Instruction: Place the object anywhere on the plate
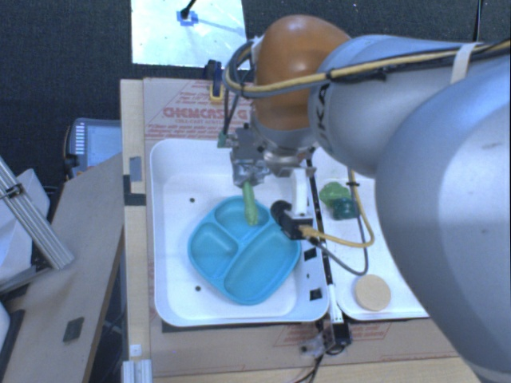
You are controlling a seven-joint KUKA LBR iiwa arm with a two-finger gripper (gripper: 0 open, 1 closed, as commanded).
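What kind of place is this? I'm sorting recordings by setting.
Probably a robotics lab test bench: a large grey arm reaches over two shallow white bins on cardboard, with loose cables and a blue divided plate as a prop.

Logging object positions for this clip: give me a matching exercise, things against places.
Things:
1. blue divided plastic plate
2. slim green stick-shaped object
3. round tan disc
4. green rounded lump

Places:
A. right bin, near corner
B. left bin floor
C. right bin, far part
D. below the gripper, over the plate's upper compartment

Pairs: 1-B, 2-D, 3-A, 4-C
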